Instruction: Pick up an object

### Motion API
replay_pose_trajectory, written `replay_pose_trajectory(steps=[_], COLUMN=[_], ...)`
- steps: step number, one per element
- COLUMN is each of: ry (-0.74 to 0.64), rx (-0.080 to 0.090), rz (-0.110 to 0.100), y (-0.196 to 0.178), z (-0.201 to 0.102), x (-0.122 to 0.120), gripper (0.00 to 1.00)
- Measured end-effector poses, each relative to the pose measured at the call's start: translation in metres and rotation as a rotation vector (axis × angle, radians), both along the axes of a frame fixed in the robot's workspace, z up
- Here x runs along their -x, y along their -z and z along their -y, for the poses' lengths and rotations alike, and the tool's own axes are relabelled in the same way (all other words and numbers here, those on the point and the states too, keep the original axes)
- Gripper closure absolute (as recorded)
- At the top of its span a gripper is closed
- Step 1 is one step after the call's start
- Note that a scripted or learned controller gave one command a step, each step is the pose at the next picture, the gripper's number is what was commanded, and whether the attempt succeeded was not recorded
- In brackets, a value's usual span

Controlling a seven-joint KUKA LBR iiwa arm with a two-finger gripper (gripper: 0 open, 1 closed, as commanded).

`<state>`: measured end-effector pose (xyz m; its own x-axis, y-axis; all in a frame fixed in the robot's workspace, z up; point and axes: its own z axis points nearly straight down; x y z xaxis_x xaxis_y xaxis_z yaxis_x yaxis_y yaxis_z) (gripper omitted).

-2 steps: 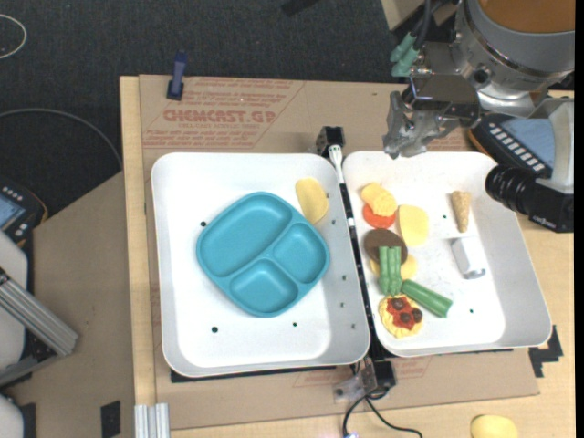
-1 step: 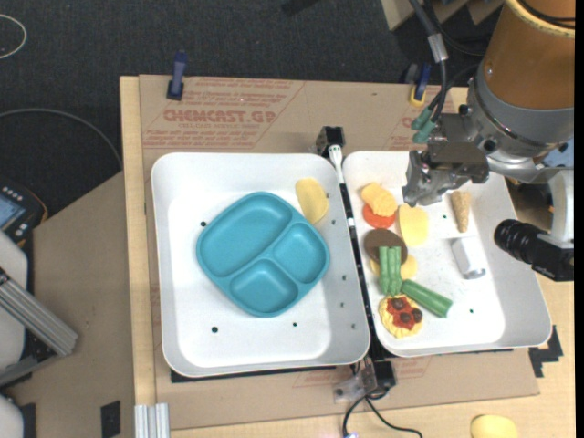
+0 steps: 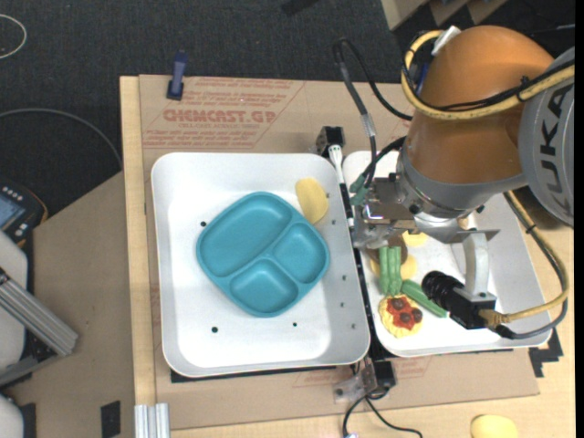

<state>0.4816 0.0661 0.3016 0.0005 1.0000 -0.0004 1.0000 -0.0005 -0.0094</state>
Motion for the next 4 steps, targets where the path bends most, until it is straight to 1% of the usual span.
replay_pose_trajectory(steps=[1,2,3,4], ry=[0.004,0.002,0.009,-0.003], rx=[0.000,0.001,0.002,-0.004], rz=[0.004,0.015,0.002,0.007], y=[0.036,0.097,0.179,0.096], z=[0.049,0.080,0.184,0.135], x=[0.003,-0.076,-0.078,-0.001], gripper=[1.00,1.00,1.00,1.00])
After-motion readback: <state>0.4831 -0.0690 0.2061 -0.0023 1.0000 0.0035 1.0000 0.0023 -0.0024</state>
